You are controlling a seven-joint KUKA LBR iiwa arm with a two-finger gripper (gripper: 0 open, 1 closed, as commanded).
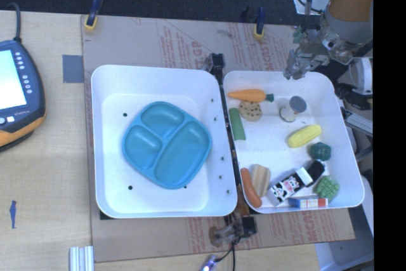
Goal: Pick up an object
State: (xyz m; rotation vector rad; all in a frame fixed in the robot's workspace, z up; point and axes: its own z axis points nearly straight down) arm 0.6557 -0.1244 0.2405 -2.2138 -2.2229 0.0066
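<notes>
While hand hovers, grip state unclear, yellow corn cob, bumpy, tilted.

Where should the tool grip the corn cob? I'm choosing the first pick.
Grip the corn cob across its narrow middle, coming straight down from above. It lies flat and slightly tilted, with bare bin floor on both long sides, so the fingers likely fit there.

blue plate, orange carrot, yellow corn, black-and-white carton

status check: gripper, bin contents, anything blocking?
Gripper above right bin's far rim, nothing between fingers. Carrot, corn, cookie lying loose in bin. Nothing blocking the drop.
</notes>
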